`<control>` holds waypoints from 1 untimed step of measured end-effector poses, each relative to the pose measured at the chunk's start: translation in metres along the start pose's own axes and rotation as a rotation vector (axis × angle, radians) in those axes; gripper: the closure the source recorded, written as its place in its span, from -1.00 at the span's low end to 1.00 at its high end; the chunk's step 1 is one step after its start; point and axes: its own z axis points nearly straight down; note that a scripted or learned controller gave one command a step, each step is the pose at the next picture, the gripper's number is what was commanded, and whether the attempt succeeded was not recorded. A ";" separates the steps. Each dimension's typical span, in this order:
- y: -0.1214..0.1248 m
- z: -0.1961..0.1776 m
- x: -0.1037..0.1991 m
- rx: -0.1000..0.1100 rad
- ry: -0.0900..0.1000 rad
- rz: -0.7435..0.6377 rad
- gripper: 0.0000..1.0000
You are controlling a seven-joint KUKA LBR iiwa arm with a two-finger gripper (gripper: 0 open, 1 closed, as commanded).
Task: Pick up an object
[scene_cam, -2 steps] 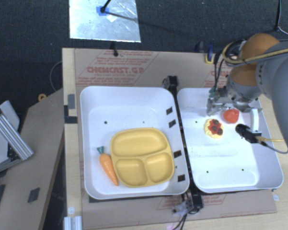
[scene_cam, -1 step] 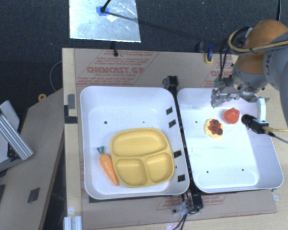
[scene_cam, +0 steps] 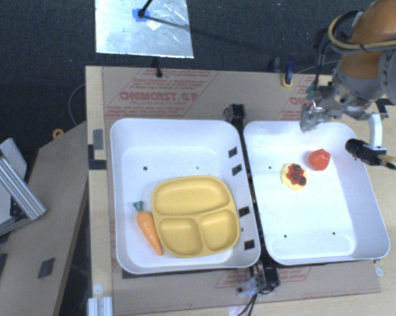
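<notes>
The bench top (scene_cam: 184,91) is a light brown board with faded red printed letters on it, and it sits on a wider pale wooden surface (scene_cam: 56,196). Behind and around it the floor (scene_cam: 39,38) is dark — almost black, with a rough carpet-like look. On this floor, at the top of the view, lies a square shiny metal sheet (scene_cam: 143,20) with a small piece of blue tape (scene_cam: 140,14) near its middle. At the left edge a grey metal rail (scene_cam: 13,183) stands at a slant. Thin black cables (scene_cam: 254,286) hang at the front edge of the bench. The light is even — soft shadows only.
</notes>
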 end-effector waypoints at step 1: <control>0.004 -0.045 0.002 0.001 0.001 -0.001 1.00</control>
